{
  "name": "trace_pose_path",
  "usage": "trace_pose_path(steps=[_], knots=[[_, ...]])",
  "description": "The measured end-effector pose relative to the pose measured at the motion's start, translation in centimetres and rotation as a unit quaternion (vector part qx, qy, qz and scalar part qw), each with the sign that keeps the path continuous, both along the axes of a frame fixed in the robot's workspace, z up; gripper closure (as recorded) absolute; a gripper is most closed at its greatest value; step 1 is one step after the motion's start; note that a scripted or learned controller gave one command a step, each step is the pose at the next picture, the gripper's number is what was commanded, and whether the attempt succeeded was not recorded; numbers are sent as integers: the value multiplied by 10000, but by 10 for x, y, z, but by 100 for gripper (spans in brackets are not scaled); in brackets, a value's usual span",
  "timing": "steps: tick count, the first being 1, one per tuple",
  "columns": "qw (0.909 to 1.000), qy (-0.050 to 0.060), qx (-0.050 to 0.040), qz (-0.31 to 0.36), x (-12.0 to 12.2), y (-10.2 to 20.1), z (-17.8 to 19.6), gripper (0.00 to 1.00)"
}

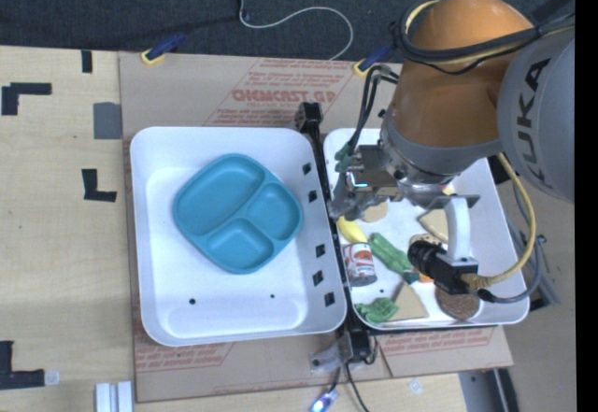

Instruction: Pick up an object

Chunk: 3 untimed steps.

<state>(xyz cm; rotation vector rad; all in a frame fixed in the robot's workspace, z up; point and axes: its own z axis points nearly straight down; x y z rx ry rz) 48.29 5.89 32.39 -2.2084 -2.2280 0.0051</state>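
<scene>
While you lower into the right bin [500, 178]: keep clear of the divider wall.
Tool [353, 198]: over the bin's left edge; grip state cannot be told, nothing seen held.
Nearest object: yellow piece [348, 230] just below; green piece [390, 252] beside it.
Left bin [149, 214]: blue tray [237, 212], well apart.

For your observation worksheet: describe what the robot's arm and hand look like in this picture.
The arm is grey, with dark letters on its casing and a wide, rounded orange band above the wrist. Black cables loop over the orange part, and a yellowish cable runs down its right side. The hand is a dark metal assembly with thin wires beneath a grey wrist.
</scene>
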Motion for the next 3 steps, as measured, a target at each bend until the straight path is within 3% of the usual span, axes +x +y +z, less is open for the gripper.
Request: trace_pose_path(steps=[1, 2, 3], knots=[[10000, -70, -4, -47, 1, -37, 92, 100], [10000, -27, -7, -50, 1, -63, 96, 100], [10000, -1, -6, -19, 0, -16, 52, 100]])
